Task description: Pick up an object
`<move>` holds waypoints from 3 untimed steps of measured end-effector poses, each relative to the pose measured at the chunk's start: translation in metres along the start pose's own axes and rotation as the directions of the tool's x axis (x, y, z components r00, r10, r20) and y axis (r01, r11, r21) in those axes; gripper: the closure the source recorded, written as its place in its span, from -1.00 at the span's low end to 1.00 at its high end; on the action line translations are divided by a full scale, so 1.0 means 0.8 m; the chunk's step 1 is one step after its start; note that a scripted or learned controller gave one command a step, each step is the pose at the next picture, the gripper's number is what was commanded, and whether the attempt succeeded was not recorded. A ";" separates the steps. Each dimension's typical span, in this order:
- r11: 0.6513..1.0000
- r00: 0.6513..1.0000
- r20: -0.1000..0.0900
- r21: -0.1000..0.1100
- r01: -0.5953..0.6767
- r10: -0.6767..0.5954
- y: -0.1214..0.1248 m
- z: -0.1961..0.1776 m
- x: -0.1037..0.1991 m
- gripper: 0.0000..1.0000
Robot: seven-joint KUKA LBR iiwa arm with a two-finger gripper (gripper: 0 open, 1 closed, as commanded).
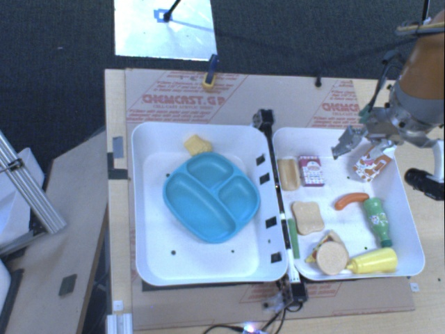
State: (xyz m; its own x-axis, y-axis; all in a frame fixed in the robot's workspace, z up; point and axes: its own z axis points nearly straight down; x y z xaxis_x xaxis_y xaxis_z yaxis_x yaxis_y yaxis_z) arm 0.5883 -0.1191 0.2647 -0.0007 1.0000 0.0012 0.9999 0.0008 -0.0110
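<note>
**A:** Over the far right corner of the right bin (416, 252) you've got the gripper (365, 143), hanging above the bin floor. The fingers (345, 143) are spread wide, nothing between them.

**B:** What's closest to it?

**A:** An orange-and-white carton (370, 166), tilted, just on the near side of the gripper, against the right wall. Can't tell if they touch. A red-and-white box (311, 170) lies flat to its left, beside a tan bread roll (288, 173) at the divider.

**B:** Rest of that bin?

**A:** An orange sausage (350, 200), curved and glossy, mid-bin. A green bottle (377, 221) lying just near of it. A yellow squeeze bottle (373, 261) along the near wall, on its side. A toast slice (307, 217), a round sandwich (331, 256) touching the yellow bottle's tip, and a thin green stick (293, 239) along the divider.

**B:** Left bin?

**A:** In the left bin (153, 256) you'll see a blue sectioned tray (211, 197), smooth plastic with rounded corners, and a yellow chunk (197, 144) at its far edge.
</note>
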 end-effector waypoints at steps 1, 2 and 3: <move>1.000 1.000 0.002 -0.013 0.002 -0.002 0.002 -0.009 0.000 -1.00; 1.000 1.000 0.001 -0.010 0.000 0.000 -0.002 0.066 -0.003 -1.00; 1.000 1.000 0.000 -0.008 0.000 0.000 0.001 0.145 -0.002 -1.00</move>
State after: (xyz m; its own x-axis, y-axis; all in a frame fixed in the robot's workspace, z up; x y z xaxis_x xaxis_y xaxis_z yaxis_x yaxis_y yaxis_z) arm 0.5878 -0.1208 0.1488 -0.0009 1.0000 0.0010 1.0000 0.0009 -0.0033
